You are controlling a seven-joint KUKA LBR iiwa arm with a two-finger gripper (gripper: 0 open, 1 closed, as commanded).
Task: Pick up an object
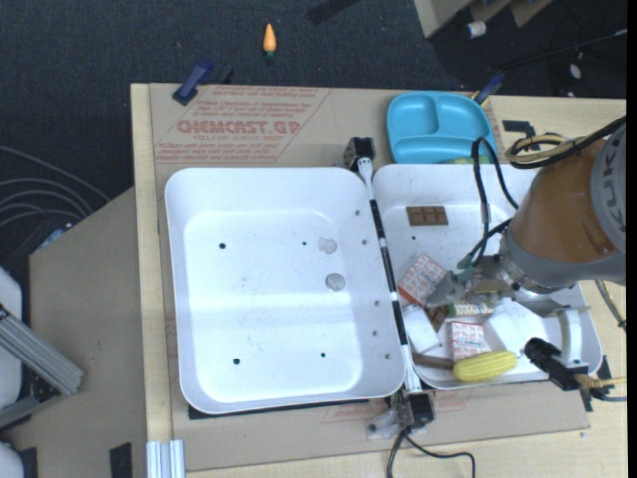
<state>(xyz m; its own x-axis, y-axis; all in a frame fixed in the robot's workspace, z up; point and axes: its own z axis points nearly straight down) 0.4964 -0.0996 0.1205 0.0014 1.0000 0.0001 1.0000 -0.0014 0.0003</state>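
The right bin (pixel 438 175) holds a brown chocolate bar (pixel 429 216) near its far side. Lower down lie a red-and-white packet (pixel 421 278), a second printed packet (pixel 466 339) and a yellow corn cob (pixel 485 366) by the front wall. A small brown piece (pixel 436 317) lies between the two packets. My gripper (pixel 470 289) hangs low over the middle of this bin, just right of the red-and-white packet and above the second packet. The wrist hides its tips.
The left bin (pixel 179 267) has two small round discs (pixel 327 246) (pixel 335 282) near its right side. A blue divided tray (pixel 438 125) stands behind the right bin. The grey and orange arm covers the right bin's right half.
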